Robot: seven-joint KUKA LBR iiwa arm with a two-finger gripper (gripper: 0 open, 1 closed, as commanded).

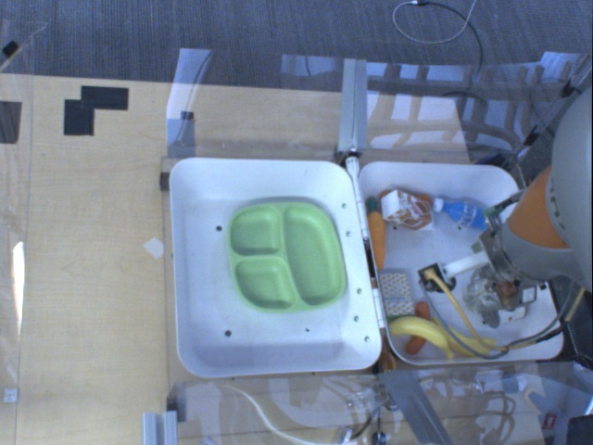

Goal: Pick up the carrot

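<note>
The left bin [195, 276] holds a green divided plate [285, 254]. Right of this plate, in the right bin [463, 171], the arm's hand [491, 295] hangs low; I cannot tell how open it is. The carrot [376, 239] lies just right of the plate, along the bin's left wall, apart from the hand.

We are seeing an orange carrot [376, 240] along the right bin's [533, 349] left wall, a yellow banana [422, 332], a light green tray [284, 255] in the white left bin [195, 276], and black blocks [94, 108] marking the pale wooden table [83, 276].
</note>
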